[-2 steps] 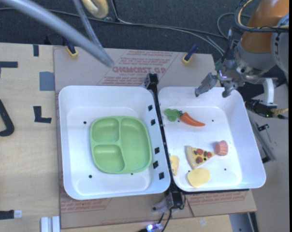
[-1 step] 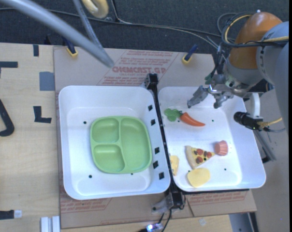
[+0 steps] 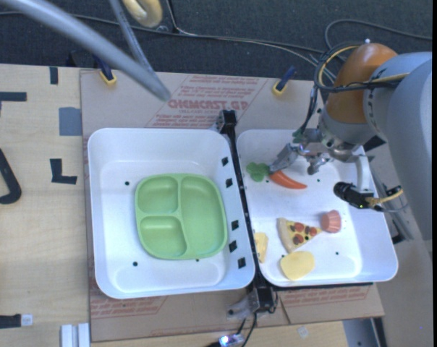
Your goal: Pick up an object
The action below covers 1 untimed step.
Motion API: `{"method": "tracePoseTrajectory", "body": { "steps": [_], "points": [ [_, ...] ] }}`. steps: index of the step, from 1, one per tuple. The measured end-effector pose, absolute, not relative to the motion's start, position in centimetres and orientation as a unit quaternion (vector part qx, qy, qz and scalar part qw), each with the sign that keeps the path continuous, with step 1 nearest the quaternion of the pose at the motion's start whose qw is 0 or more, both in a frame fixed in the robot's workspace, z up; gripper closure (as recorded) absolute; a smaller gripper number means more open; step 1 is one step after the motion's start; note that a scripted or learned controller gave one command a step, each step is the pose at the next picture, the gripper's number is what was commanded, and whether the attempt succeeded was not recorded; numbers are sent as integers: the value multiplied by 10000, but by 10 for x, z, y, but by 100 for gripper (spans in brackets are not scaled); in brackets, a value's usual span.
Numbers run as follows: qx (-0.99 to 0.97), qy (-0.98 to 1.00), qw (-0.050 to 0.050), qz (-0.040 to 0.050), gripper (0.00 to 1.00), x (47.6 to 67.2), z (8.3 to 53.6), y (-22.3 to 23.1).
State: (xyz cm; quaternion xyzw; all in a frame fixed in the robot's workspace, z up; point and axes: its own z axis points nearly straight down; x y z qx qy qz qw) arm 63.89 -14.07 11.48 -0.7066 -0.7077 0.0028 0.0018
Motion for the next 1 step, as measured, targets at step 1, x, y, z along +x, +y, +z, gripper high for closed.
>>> {"method": "tracePoseTrajectory", "body": {
  "steps": [1],
  "points": [
    [-7063, -7079, -7, 14, 0, 639, 84, -140]
  ]
}}
